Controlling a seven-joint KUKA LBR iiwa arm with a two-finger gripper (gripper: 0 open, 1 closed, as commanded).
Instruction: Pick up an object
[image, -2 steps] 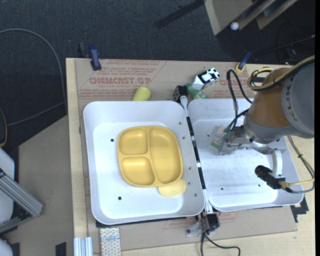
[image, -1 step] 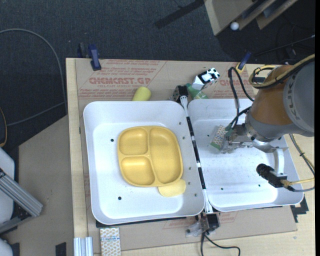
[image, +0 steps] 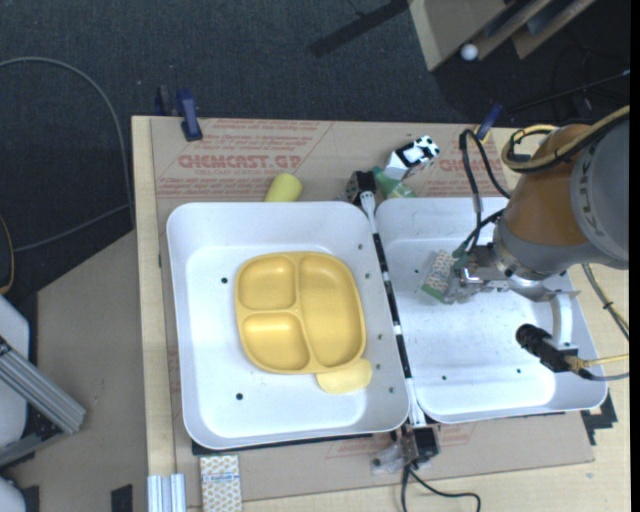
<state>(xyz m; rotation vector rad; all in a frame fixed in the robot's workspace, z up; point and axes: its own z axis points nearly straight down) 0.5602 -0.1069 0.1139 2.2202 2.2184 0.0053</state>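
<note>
A small greenish, patterned object lies in the right bin, near its upper left part. My gripper is low in that bin, right beside the object on its right, touching or nearly touching it. The grey arm with its orange band comes in from the right and covers the gripper's top. In the left bin sits a yellow divided plate, and a pale yellow piece pokes out from under its lower edge.
Behind the bins on the cardboard lie a yellow cylinder and a black-and-white toy with a green item. A blue clamp grips the back edge. Cables trail over the right bin's right side.
</note>
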